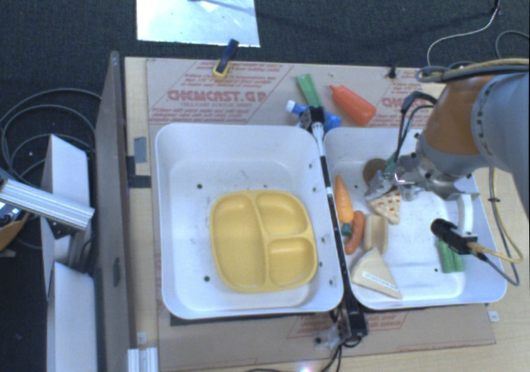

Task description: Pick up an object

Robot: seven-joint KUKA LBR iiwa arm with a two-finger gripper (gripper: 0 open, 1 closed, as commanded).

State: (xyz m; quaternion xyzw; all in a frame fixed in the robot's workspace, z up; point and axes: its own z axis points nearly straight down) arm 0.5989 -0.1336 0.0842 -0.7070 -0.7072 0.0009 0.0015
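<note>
My gripper (386,189) sits low in the right bin (489,279), toward its far-left part. From this slant I cannot tell whether it is released or clenched, and I see nothing held in it.

The closest thing is a tan wedge (388,210), like a pizza slice, lying flat just on my near side. Its wide end is touching or tucked under my tip, and its point aims toward the near wall, so its long axis runs far to near. I judge the coming move to be a short shift nearward and down, closing across the wedge's width.

Just to my far left lies a brown round piece (373,170). Along the bin's left wall an orange carrot (343,199) and a red sausage (355,233) lie end to end, with a pale slab (378,232) beside the sausage. A sandwich wedge (374,273) fills the near-left corner, and a green stick (450,258) lies to the near right. The left bin (178,196) holds a yellow divided plate (263,239).
</note>
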